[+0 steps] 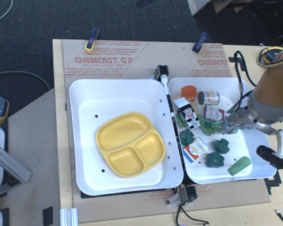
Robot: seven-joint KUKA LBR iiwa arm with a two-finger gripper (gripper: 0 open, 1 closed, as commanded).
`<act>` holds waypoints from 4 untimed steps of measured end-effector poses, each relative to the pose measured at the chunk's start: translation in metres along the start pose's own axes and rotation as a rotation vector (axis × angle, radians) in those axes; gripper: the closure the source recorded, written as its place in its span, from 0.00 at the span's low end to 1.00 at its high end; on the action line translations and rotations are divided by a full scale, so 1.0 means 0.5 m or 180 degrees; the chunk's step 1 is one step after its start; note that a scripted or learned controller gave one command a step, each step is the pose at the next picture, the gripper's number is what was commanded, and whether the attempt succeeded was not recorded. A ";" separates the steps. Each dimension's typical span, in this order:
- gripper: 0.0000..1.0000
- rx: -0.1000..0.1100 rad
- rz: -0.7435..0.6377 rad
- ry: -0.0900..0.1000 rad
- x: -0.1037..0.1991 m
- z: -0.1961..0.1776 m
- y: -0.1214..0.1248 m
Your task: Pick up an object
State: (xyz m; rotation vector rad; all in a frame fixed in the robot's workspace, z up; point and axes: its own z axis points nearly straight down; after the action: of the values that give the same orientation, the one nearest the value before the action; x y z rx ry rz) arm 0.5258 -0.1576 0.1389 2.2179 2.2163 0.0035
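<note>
camera view: two-finger gripper point(228, 122) low in the right white bin point(259, 168), near the green toy point(208, 126); finger state, cannot tell. approach step; next, a secure closing.

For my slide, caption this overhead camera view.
Grey arm's gripper lowered among small toys in the right white bin; yellow three-compartment plastic tray lies in the left white bin.

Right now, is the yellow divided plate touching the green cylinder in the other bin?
Apart. The camera view shows the yellow plate in the left bin and the green cylinder in the right bin.
</note>
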 end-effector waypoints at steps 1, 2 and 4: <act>1.00 0.0000 -0.0006 0.0002 0.008 -0.089 -0.004; 1.00 -0.0005 -0.0007 0.0000 0.008 -0.178 0.000; 1.00 0.0030 -0.0023 0.0018 0.238 -0.173 -0.002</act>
State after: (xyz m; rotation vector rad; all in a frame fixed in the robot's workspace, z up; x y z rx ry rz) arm 0.5242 -0.0386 0.2251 2.2175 2.2318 -0.0004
